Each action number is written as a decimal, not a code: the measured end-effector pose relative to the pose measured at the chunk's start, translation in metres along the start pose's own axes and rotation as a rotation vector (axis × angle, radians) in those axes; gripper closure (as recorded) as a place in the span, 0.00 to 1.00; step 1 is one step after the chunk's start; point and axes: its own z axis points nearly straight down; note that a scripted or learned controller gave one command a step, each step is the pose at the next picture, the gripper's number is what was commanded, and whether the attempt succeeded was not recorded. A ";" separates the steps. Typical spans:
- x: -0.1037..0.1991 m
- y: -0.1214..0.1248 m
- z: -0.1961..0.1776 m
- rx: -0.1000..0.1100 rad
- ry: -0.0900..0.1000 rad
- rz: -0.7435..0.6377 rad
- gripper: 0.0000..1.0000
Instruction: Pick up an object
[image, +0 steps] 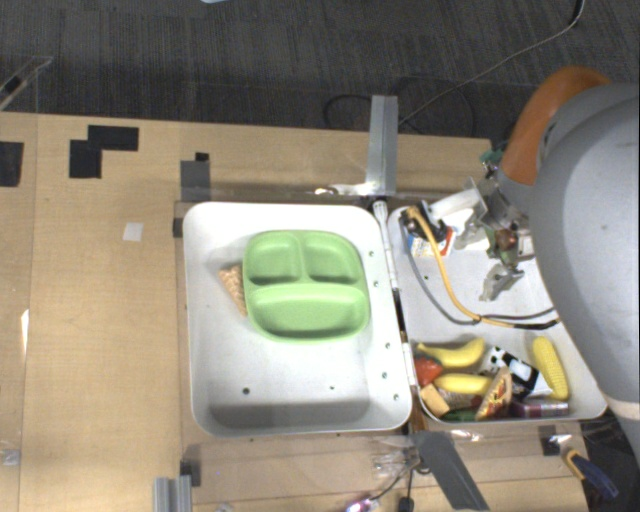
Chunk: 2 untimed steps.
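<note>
We couldn't tell the end effector (500, 270) state; judged the plastic banana (455, 353) light, stiff, slippery — best gripped mid-body across its width.

Toy food pile (492, 378) in right bin's near end; bananas, corn cob lying flat.
</note>
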 end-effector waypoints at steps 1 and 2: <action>-0.002 0.021 0.070 0.001 -0.002 0.005 0.00; 0.033 0.036 0.096 0.005 -0.009 -0.124 0.00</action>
